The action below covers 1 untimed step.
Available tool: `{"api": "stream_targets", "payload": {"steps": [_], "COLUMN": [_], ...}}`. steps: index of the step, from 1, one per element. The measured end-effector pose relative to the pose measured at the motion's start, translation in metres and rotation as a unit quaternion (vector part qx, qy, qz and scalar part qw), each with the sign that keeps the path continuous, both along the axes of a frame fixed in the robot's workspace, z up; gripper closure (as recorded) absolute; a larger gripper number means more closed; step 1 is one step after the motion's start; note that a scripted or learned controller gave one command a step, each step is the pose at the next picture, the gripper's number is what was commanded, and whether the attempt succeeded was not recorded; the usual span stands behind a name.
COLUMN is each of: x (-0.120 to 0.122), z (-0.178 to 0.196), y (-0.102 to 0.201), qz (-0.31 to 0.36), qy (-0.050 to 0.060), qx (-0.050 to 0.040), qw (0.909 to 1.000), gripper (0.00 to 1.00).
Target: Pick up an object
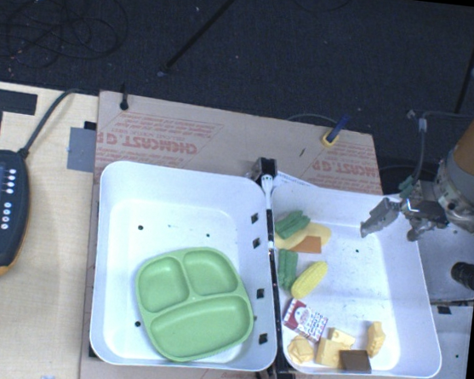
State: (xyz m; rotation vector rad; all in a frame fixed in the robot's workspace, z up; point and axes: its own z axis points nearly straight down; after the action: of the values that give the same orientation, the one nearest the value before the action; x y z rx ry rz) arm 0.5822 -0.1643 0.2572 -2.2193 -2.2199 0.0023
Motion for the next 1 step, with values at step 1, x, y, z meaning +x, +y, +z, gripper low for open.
{"api": "stream_targets", "payload": {"steps": [1], "x": [0.008], "z": [-0.0944], "y": [0.0403], "qz": [0.001], "qy": [0.004], "qx": [0.0015], "qw": [1.0], "gripper": [0.0]}}
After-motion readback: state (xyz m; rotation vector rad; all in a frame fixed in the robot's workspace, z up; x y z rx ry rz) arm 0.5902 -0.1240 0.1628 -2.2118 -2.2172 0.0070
